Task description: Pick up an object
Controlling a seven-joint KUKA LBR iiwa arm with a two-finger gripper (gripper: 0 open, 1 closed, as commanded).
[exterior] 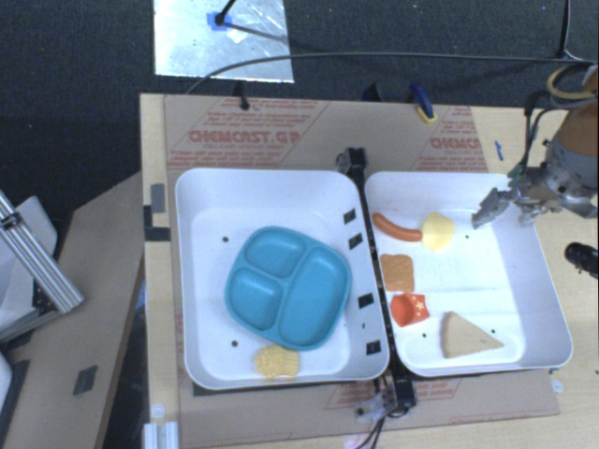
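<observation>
- The gripper (489, 211) hangs over the upper right part of the right bin (538, 269), its grey fingers pointing down and to the left; whether they are spread or pressed together cannot be told, and nothing shows between them
- The arm (571, 152) reaches in from the right edge, grey, with its wrist bent down toward that bin
- Nearest the gripper is one yellow ball-shaped piece (438, 231), just left of the fingertips and apart from them, lying in the right bin's upper part
- Touching that yellow piece on its left is one orange sausage (397, 227), curved, near the bin's left wall
- Below the sausage, in the same bin, lie one brown breaded piece (398, 271) and, just under it, one red piece (410, 308)
- One tan wedge (468, 337) lies in the right bin's lower part, right of the red piece
- That makes five objects in the right bin
- The left bin (201, 251) sits against the right bin's left wall and holds one blue divided plate (288, 286) and one pale yellow lumpy piece (277, 362) just below the plate
- Both bins rest on a cardboard sheet (281, 134) with red print, on a wooden bench (98, 288)
- Beyond the bench, dark carpet bears one shiny foil square (223, 26), and a black cable (393, 56) runs across behind the right bin
</observation>
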